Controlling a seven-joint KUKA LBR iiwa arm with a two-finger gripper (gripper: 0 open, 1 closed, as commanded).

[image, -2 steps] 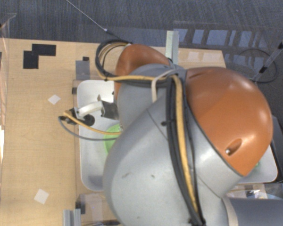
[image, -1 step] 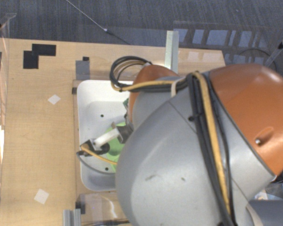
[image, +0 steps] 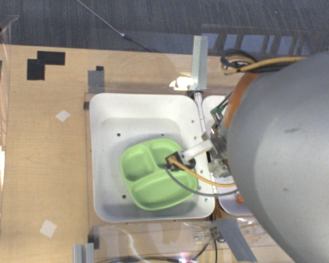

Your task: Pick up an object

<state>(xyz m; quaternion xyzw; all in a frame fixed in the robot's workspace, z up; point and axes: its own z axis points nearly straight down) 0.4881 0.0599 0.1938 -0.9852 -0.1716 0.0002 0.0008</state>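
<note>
The green divided plate [image: 153, 177], lying flat toward five o'clock in the left bin [image: 107, 147], looks like light, stiff, slick plastic, probably best pinched over its raised rim at three o'clock, though I cannot tell whether the jaws are open.

arm [image: 285, 147]: large, rounded, smooth grey shell
band [image: 236, 97]: orange, a narrow curved strip at the shell's edge
marks: few small dark specks on the grey
</note>
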